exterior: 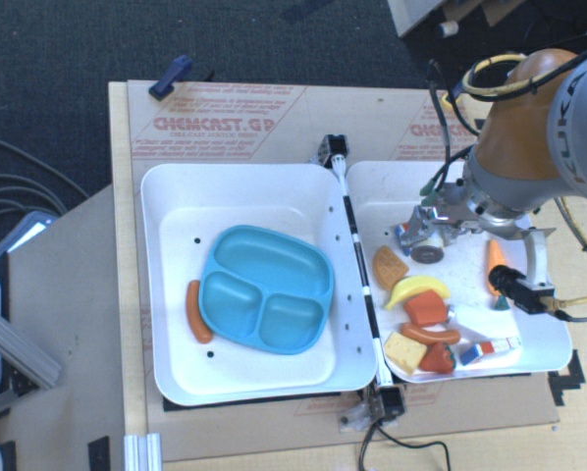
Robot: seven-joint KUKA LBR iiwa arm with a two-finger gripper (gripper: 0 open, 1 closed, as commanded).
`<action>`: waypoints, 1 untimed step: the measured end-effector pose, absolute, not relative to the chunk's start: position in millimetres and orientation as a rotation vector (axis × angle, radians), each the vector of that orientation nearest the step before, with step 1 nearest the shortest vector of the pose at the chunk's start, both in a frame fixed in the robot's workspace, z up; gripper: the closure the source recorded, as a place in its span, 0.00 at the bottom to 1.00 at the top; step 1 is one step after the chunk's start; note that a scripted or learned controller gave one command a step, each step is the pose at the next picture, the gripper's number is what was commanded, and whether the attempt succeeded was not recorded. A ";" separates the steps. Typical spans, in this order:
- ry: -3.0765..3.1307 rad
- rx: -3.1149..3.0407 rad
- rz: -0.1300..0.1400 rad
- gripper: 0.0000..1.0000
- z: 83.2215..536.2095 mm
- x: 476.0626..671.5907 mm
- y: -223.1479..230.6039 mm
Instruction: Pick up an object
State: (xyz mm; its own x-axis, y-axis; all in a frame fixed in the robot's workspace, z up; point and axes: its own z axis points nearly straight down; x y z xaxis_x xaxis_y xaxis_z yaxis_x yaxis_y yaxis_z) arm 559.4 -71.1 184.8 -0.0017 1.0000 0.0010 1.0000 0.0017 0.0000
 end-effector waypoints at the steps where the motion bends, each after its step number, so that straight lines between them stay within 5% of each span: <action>1: -2.221 -2.219 0.001 1.00 254.1 493.0 -40.1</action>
